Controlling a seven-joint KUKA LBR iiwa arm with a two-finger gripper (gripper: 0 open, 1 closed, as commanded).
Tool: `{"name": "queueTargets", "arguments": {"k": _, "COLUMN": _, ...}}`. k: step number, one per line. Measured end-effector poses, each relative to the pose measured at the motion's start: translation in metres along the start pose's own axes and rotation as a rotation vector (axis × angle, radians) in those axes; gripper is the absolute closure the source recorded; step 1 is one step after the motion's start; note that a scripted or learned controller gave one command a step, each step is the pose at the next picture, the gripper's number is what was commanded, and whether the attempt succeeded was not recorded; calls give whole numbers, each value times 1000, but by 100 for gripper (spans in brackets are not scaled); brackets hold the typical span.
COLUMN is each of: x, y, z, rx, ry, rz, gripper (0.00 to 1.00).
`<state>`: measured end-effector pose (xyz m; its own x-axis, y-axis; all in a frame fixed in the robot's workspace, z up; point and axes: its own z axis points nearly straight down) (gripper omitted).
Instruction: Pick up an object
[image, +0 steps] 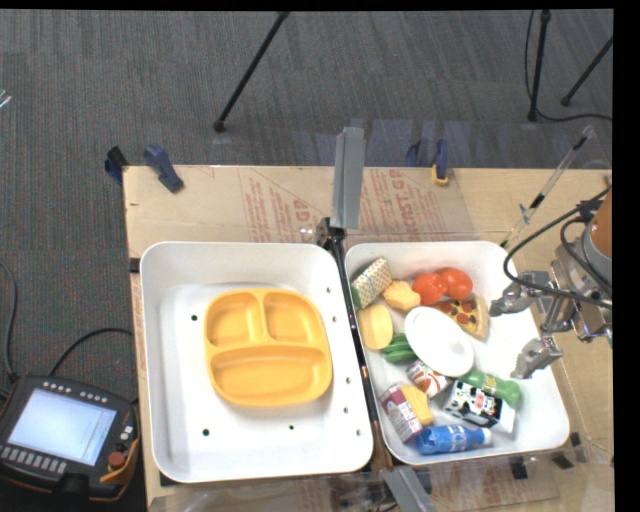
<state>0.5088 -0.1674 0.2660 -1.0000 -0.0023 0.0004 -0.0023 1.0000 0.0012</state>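
The right bin (548, 425) holds a heap of toy food. In it lie a white plate (438, 340), red tomatoes (443, 285), a pizza slice (468, 316), a cheese wedge (371, 280), a pale yellow piece (376, 326), a small black-and-white carton (472, 402), a red can (400, 411) and a blue bottle (450, 438). My gripper (526, 329) hovers over the bin's right side, beside the plate and the pizza slice. Its two fingers are spread open with nothing between them.
The left bin (165, 300) carries a yellow divided tray (268, 345). A grey post (348, 185) rises behind the wall between the bins. Cables (525, 245) loop near the wrist at the right. A teach pendant (65, 430) sits on the floor at the lower left.
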Motion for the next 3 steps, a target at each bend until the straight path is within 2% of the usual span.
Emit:
{"name": "queueTargets", "arguments": {"k": 1, "x": -70, "y": 23, "z": 120, "rx": -4, "ry": 12, "rz": -48, "gripper": 0}}
{"name": "queueTargets", "arguments": {"k": 2, "x": -123, "y": 16, "z": 160, "rx": 2, "ry": -7, "rz": 30, "gripper": 0}}
{"name": "queueTargets", "arguments": {"k": 3, "x": -54, "y": 68, "z": 166, "rx": 8, "ry": -27, "rz": -129, "gripper": 0}}
